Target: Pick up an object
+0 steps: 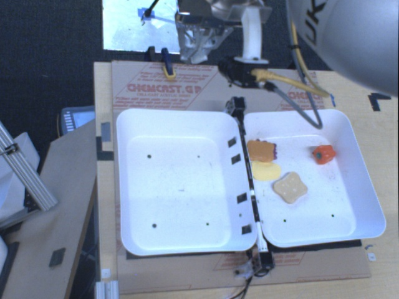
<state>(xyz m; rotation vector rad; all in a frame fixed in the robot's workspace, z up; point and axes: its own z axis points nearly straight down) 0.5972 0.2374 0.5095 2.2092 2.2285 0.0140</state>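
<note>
End effector [198,53] high behind bins, grip state impossible to tell. Toast slice [290,187] in right bin [355,192], apart from orange toy [323,154]: best approached straight down, centred.

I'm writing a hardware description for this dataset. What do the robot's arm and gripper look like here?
The arm is a large rounded shell of glossy light grey, with part of dark "KUKA" lettering on it. The gripper is a silvery metal assembly beside a white cylindrical post. A yellow cable and a grey cable trail from a black connector below the post.
</note>
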